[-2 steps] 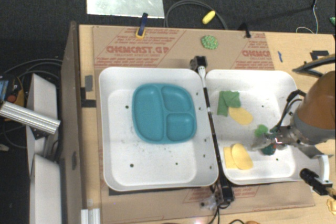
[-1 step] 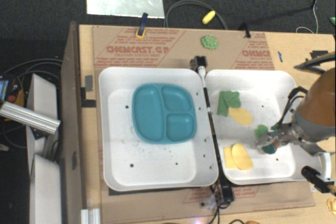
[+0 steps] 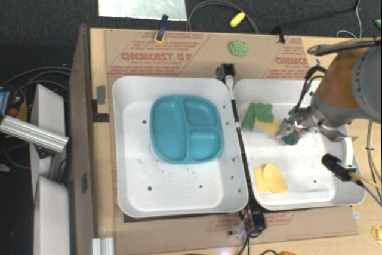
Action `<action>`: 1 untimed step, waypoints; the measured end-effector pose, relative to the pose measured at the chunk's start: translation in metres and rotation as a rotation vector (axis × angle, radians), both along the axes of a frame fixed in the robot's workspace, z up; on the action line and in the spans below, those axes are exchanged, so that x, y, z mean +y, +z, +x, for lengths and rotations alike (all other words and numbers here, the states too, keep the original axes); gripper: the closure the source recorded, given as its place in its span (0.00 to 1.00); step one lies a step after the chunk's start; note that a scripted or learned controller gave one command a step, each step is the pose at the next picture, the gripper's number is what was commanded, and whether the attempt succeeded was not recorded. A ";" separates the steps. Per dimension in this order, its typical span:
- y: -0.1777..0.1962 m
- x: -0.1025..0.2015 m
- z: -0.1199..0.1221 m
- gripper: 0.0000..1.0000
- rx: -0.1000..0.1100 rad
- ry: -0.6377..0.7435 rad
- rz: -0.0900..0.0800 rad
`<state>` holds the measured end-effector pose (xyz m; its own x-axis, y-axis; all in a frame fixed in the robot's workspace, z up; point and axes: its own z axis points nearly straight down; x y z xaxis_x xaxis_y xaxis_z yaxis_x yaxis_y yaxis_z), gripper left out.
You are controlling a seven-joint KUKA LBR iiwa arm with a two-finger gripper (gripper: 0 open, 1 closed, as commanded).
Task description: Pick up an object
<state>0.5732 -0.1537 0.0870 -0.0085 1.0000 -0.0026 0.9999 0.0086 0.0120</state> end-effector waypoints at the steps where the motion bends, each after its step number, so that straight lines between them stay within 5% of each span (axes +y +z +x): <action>1: 0.104 0.102 0.023 1.00 -0.001 0.007 0.006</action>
